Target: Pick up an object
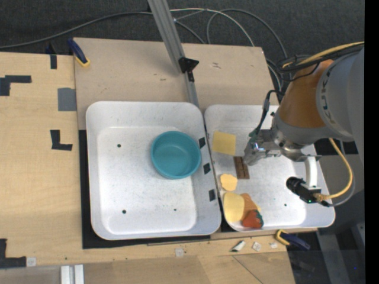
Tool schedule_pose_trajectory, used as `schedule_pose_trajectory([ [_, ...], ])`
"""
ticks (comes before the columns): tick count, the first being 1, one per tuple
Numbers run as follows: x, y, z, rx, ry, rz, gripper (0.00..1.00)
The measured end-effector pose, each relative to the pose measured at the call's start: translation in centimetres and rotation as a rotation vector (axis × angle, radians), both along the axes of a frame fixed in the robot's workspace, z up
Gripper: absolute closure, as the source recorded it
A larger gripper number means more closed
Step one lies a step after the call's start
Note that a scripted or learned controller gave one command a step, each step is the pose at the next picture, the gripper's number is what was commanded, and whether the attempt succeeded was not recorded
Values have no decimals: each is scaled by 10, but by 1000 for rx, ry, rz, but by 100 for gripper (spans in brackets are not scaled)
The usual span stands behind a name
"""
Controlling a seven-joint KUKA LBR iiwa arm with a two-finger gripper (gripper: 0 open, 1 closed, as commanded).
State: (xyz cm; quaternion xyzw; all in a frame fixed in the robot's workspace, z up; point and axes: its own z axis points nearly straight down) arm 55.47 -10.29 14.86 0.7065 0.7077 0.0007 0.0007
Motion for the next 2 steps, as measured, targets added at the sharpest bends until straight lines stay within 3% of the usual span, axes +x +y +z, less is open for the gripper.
schedule_pose_trajectory([
  [2, 5, 8, 122, -1, -4, 0, 100],
])
